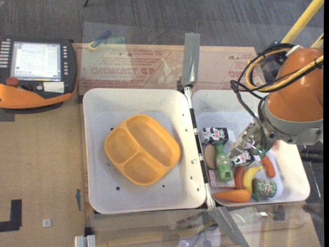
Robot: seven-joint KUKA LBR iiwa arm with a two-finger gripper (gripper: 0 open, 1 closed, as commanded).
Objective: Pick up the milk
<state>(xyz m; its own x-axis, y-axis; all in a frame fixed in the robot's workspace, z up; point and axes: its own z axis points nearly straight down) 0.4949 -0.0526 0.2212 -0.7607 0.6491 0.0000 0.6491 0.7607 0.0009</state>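
Milk carton (215, 134): white with black cow patches, lying in the right bin (295, 187) | end effector (245, 147): hovering nearby, grip state impossible to tell

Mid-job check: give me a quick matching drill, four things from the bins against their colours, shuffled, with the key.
Things:
1. sectioned tray
2. bottle
3. carrot
4. banana

Colours:
A. green
B. yellow
C. yellow-orange
D. orange

Pairs: 1-C, 2-A, 3-D, 4-B
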